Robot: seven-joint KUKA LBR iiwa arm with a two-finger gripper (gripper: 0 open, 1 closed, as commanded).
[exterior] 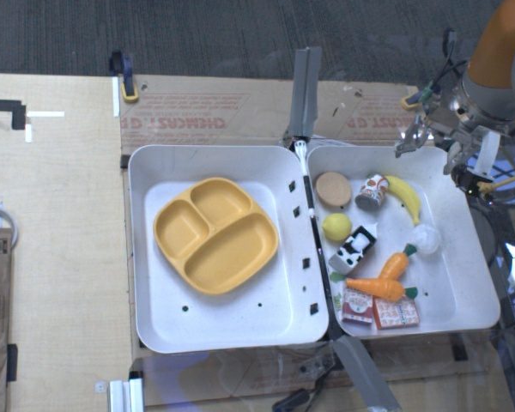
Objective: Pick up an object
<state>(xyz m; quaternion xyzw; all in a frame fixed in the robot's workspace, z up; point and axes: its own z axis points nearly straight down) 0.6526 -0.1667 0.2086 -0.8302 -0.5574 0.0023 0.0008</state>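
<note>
My gripper (434, 151) hangs over the far right corner of the right bin (487, 292), open with nothing between its fingers. Below it the bin holds a banana (404, 197), a small can (372, 191), a brown round disc (333, 189), a lemon (336, 227), a black-and-white toy (356, 247), two carrots (382, 287), a white ball-like piece (427, 240) and two red packets (378, 311). The banana and can lie nearest the gripper, slightly left of it and nearer the camera.
A yellow divided plate (216, 234) lies in the left bin (139, 230). A grey divider post (305, 93) stands between the bins at the back. Cables (489, 187) run along the right bin's right edge.
</note>
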